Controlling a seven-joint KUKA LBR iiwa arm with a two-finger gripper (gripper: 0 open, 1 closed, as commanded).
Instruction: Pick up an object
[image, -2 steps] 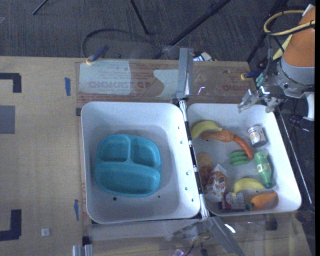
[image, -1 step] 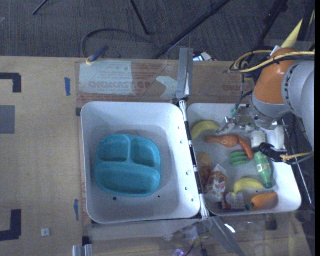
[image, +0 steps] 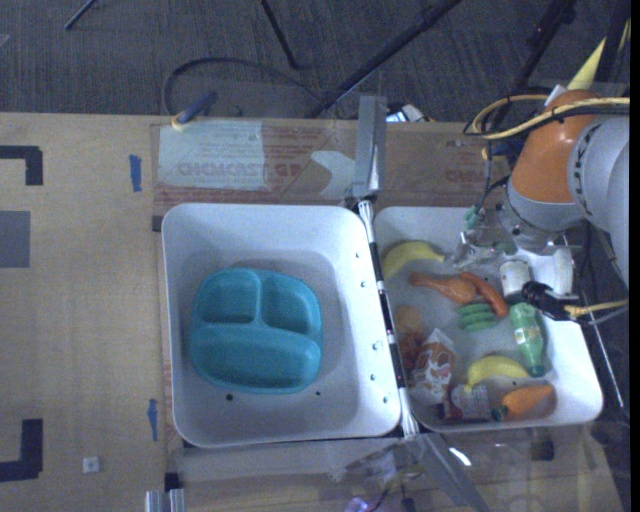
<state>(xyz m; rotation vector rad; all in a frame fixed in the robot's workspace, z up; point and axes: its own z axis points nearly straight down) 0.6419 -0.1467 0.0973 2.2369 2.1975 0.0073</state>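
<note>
The gripper (image: 478, 243) hangs low over the right bin (image: 590, 385), just above the orange carrot (image: 462, 288) beside the banana (image: 408, 256), probably to take one; whether it grips anything I cannot tell.

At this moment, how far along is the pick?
Nothing looks picked yet. The gripper sits low over the right bin, near the banana and orange toy. Grasping and lifting remain; the teal tray lies in the left bin.
</note>
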